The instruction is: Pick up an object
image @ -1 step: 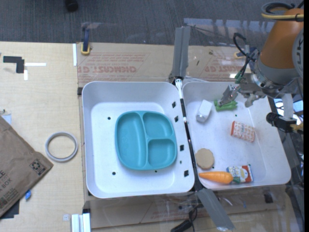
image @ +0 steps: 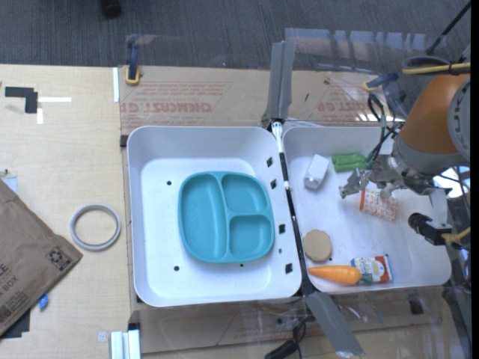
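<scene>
Red-and-white packet [image: 379, 206] is what the arm seems to be over, so I'm calling that the pick target. It lies in the right bin [image: 419, 271], towards the bin's right side and about halfway between its near and far walls.

The arm [image: 438, 114] comes in from the right, and its orange band sits high over the bin's far right corner. From there the wrist angles down and left, with a bunch of cables looping around it. The gripper [image: 368, 188] hangs just over the far left edge of the packet, maybe touching it, but from up here I honestly can't say. Same for the grip: the metal bits are a jumble against the white floor, so I can't tell how far open it is or whether it has hold of anything.

Other stuff in that bin:
- a green item [image: 349, 161] lies just beyond the gripper, by the far wall
- a white block [image: 316, 171] sits left of that
- a round tan disc [image: 318, 245] is near the left wall
- a carrot [image: 334, 274] lies along the near wall, touching a small printed carton [image: 374, 268] on its right

The left bin [image: 150, 200] holds a teal divided plate [image: 226, 217], pretty much centred. Out on the bench, a tape ring [image: 95, 225] is well left of both bins.
</scene>
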Robot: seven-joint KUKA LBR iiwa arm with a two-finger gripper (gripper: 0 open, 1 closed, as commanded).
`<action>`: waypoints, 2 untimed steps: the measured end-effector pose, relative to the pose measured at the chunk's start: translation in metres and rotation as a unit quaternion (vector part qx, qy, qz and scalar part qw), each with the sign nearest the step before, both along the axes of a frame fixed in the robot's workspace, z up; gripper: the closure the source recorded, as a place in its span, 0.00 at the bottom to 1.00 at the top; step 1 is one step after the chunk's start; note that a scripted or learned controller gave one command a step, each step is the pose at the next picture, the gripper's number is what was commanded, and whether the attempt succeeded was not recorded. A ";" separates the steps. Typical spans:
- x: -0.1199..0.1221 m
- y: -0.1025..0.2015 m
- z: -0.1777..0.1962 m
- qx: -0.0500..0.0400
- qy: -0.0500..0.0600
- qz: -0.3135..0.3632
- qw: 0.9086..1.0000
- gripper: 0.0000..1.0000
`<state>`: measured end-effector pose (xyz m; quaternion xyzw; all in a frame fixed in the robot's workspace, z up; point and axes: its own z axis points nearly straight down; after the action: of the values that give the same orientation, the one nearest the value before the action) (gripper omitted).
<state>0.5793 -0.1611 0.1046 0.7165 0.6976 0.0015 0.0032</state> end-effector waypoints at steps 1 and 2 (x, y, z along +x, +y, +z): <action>-0.006 0.016 0.014 0.001 0.004 0.064 0.998 0.00; 0.067 -0.011 -0.012 0.000 0.003 0.099 0.995 0.00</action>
<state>0.6460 -0.1725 0.0922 0.6437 0.7653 -0.0001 0.0008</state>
